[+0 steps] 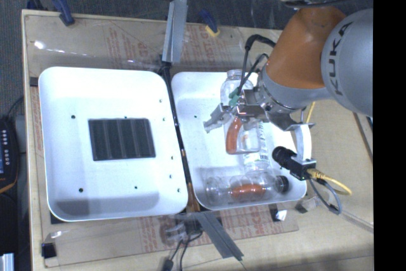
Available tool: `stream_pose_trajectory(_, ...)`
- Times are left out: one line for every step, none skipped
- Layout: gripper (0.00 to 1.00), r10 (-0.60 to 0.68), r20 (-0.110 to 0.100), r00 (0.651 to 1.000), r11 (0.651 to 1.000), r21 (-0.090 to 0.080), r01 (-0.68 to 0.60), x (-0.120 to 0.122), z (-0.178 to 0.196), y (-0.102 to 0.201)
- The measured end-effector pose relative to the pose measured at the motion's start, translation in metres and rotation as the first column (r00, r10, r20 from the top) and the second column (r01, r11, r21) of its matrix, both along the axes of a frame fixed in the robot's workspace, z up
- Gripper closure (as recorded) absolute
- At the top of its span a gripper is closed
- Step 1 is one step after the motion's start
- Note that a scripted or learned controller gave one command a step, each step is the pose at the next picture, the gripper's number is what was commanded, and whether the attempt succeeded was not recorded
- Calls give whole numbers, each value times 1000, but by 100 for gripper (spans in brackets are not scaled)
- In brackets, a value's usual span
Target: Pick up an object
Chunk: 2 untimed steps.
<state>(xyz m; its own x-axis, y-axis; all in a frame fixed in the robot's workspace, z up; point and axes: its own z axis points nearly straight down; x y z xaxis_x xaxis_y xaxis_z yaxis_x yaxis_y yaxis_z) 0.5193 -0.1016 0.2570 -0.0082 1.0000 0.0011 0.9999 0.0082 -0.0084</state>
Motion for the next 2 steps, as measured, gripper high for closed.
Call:
stream_pose_trajectory(0,62,1,998,998,1,-62,7,-18,-49)
stream_pose_trajectory(0,-38,3,999,999,-2,38,31,-52,-96)
